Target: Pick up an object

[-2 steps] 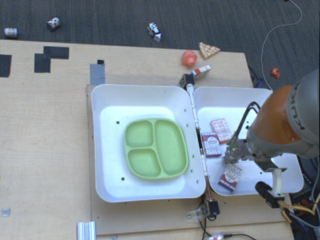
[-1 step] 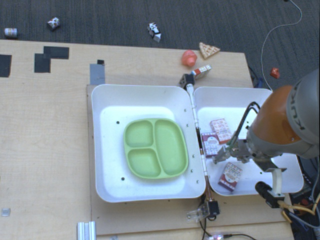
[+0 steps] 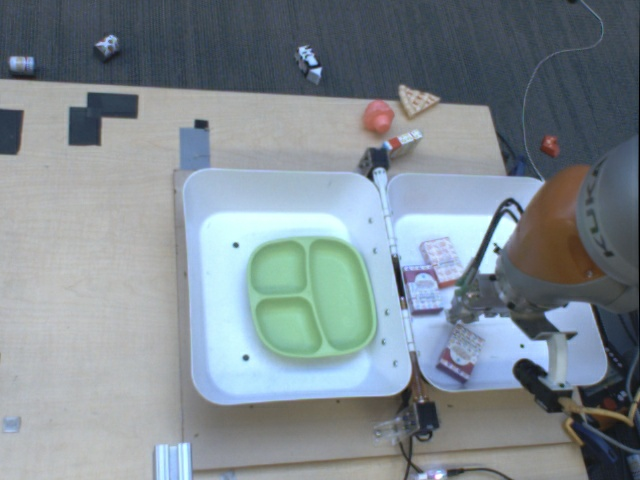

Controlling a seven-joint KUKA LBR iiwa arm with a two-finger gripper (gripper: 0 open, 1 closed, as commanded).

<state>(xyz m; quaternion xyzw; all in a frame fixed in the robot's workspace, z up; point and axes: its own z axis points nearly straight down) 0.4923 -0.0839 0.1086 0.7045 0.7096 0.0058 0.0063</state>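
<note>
Now the hand [image 3: 462, 313] hangs in the right bin [image 3: 590, 363], just over a small packet [image 3: 459, 353] at 6 o'clock; whether it is clenched cannot be told. That packet looks light and crinkly, best pinched across its flat middle.

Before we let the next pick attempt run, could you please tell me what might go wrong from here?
1. Three small red-and-white packets lie close together in the right white bin, so the hand may nudge or catch two.
2. The lowest packet sits near the bin's front wall, leaving little room.
3. A flat packet may slip out.
</note>
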